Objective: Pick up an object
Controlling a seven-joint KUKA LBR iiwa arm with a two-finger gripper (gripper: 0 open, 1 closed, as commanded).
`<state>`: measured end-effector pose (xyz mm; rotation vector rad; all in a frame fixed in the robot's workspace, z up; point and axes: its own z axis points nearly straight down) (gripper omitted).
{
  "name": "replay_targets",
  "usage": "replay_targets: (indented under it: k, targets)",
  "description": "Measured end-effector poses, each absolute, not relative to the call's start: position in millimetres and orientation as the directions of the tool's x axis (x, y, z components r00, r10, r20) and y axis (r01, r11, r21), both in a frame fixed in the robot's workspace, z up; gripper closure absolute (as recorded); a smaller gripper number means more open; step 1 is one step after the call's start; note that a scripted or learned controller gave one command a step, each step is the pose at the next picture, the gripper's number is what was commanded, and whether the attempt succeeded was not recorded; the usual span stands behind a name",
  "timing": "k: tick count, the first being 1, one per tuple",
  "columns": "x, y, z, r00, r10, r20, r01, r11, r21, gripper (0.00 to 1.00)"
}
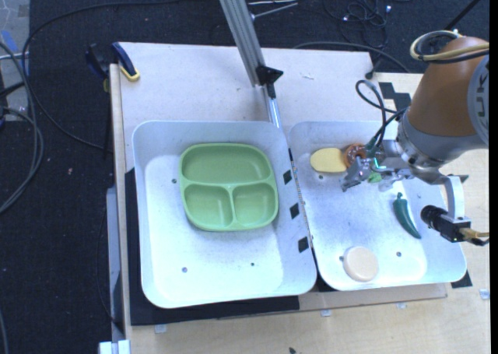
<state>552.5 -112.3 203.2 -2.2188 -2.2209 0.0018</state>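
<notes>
Nothing is lifted yet. The gripper hangs low in the right bin, at three o'clock of the yellow piece and just beside it (whether the fingers are apart I cannot tell). Open floor lies toward six o'clock; the round cream piece sits near that rim.

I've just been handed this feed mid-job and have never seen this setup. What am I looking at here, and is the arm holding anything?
One camera looks down at a slant on a bench with two white bins. The left bin holds a green divided plate. The right bin holds a yellow piece, a green pepper and a pale round piece. The grey and orange arm reaches in from the right; its gripper sits low beside the yellow piece. Whether it holds anything is too cluttered to tell.
</notes>
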Motion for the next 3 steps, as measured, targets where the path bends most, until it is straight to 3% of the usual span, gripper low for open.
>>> replay_targets:
  k: [1, 3]
  targets:
    - [553.0, -112.4, 204.0, -0.001, 1.000, 0.000, 1.000, 0.001, 0.000, 0.00]
    - [556.5, -100.1, 107.2, -0.001, 1.000, 0.001, 1.000, 0.001, -0.005, 0.00]
